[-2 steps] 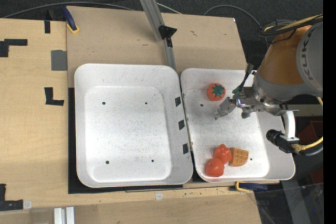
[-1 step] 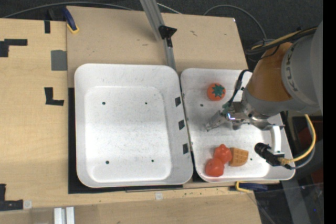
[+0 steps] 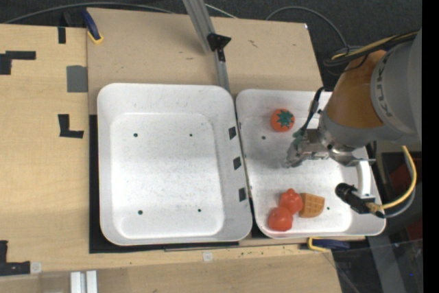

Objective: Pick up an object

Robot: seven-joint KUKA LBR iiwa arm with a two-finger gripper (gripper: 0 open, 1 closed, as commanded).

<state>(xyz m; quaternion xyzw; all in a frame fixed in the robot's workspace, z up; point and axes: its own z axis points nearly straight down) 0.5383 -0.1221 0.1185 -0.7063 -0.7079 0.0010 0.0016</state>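
- On the left of the wooden bench (image 3: 171,44), the larger shallow white plastic bin (image 3: 164,165) shows its speckled floor and a few dark dots.
- Right of it, touching along the seam, sits the smaller shallow white bin (image 3: 264,147), which holds all the candidate objects.
- Near its far wall lies a small round red-orange toy tomato with a green top (image 3: 282,120). It looks light, stiff and smooth, so it may roll or slip; a hold across its widest part seems best.
- At the near wall sit two lumpy red plastic pieces (image 3: 285,209), pressed together, with a tan waffle-patterned wedge (image 3: 311,205) touching them on the right. All look light and rigid; crowding would make a clean hold awkward.
- Between these groups hangs the two-finger gripper (image 3: 300,153), low over bare bin floor; nothing shows in it, and whether the claw is wide or narrow I cannot tell.
- The grey arm with the orange band (image 3: 360,99) hides part of the bin's right side.
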